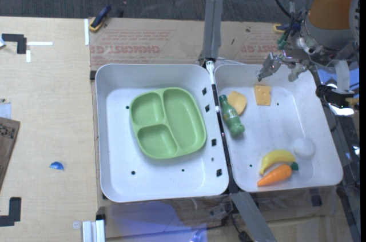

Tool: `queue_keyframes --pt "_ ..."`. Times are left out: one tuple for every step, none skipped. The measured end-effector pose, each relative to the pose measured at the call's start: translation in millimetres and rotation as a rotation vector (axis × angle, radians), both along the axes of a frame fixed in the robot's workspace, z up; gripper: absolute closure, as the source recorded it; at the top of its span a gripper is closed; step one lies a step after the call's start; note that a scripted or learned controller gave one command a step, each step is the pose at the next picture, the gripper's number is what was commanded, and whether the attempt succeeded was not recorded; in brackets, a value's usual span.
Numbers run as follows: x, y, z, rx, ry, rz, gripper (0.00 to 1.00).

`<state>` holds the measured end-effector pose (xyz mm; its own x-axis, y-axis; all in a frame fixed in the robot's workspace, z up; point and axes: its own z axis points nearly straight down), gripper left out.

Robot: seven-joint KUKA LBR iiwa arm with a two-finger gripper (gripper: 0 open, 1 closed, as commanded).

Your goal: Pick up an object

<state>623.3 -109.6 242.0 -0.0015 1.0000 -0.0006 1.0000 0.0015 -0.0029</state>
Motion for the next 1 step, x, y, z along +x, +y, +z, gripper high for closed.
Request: queue_keyframes --pt "-4.5 7.2 -97.4 0.000 -0.001 0.160 0.00"
